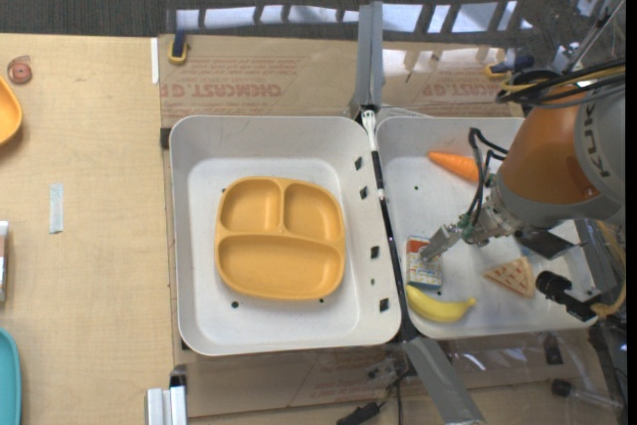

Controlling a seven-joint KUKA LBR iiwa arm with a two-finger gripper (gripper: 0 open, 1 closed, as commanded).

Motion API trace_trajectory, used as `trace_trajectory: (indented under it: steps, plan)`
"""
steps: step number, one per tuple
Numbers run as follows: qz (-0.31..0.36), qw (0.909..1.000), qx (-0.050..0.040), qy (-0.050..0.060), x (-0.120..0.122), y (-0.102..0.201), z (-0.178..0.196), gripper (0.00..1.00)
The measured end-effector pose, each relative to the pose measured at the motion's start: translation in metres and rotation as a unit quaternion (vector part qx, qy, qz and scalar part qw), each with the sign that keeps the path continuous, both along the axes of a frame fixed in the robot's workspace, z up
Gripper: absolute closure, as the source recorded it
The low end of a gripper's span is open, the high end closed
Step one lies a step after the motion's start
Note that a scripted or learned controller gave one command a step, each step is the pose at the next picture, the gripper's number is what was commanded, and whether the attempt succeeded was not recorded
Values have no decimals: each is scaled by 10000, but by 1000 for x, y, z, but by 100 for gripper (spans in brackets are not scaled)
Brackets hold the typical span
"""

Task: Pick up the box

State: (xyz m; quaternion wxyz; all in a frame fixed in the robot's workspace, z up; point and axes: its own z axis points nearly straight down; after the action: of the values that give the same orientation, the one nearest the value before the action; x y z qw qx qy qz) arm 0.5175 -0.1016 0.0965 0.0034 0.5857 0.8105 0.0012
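Tool [435, 249] down low in the right bin [398, 139], tip right at the small box [419, 264] by the bin's left wall. The fingers' gap is too small to read, so whether they're parted or pinched on the box I cannot tell. Banana [439, 305] just below the box, carrot [455, 164] up top, a wedge of toast [512, 277] beside the arm [552, 164], which hides part of the bin. Left bin [189, 214] carries an orange divided plate [281, 239]. Wooden desk [85, 144], cardboard behind, dark carpet beyond.
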Motion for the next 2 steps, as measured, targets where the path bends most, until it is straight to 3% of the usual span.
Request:
trace_trajectory:
  steps: [1,2]
  plan:
    - [-172,9999,4,-13,-3,0,0,0]
    - [261,9997,-4,-43,-9,-1,1,0]
